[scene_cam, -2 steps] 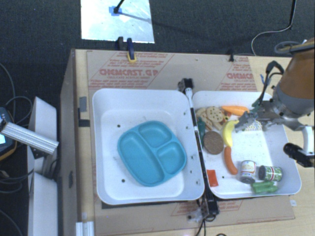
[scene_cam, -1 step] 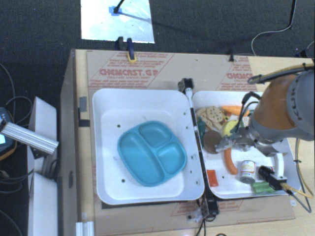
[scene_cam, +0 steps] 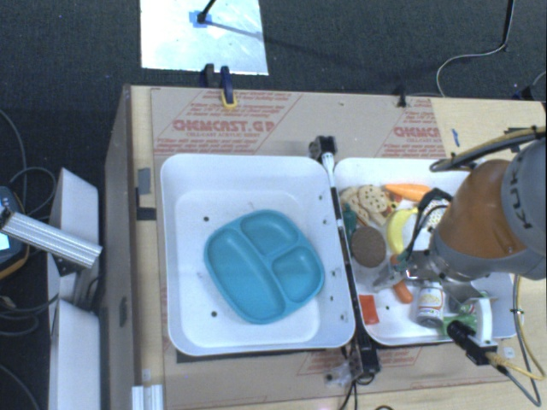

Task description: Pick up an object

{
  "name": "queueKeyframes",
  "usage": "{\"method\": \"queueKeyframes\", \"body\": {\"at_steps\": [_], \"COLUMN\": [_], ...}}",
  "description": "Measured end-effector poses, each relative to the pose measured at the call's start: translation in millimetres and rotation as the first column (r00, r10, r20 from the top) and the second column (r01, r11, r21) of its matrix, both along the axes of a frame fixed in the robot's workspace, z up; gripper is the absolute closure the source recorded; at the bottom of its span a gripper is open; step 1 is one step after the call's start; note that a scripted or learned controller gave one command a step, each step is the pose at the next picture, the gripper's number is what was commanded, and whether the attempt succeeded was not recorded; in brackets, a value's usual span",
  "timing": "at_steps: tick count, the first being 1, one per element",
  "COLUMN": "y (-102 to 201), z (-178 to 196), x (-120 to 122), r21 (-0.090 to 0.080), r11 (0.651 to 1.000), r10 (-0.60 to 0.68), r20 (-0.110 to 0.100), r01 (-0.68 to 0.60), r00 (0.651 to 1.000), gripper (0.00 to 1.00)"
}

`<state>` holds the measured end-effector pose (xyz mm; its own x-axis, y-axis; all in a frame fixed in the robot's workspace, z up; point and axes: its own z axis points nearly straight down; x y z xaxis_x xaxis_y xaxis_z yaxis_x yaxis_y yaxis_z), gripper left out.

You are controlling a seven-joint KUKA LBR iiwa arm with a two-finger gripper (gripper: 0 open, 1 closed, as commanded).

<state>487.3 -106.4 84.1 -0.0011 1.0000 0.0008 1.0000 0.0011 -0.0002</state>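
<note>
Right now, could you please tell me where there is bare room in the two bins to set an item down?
Free: the left bin's white floor around the blue divided plate, widest along its far and left walls. Crowded: the right bin, with cookie, carrot, banana, brown disc and the arm.

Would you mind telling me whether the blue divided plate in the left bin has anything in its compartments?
Empty: the blue divided plate lies flat in the left bin, and all its compartments show bare blue.

Place: robot lab
Bench: paper-covered board (scene_cam: 256,114), two white bins (scene_cam: 184,254)
Machine: grey-and-orange arm (scene_cam: 487,216)
Floor: dark carpet (scene_cam: 60,49), loose cables (scene_cam: 479,49)
</note>
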Motion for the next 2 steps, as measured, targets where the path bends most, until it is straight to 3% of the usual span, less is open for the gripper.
{"method": "queueKeyframes", "body": {"at_steps": [1, 2], "y": [0.2, 44.3], "z": [10.8, 100.9], "x": [1.4, 39.9], "r21": [0.0, 0.0], "r11": [1.0, 1.0], "r10": [0.001, 0.003], "r20": [0.004, 0.004], "r01": [-0.001, -0.003], "r00": [1.0, 1.0], "gripper": [1.0, 1.0]}}
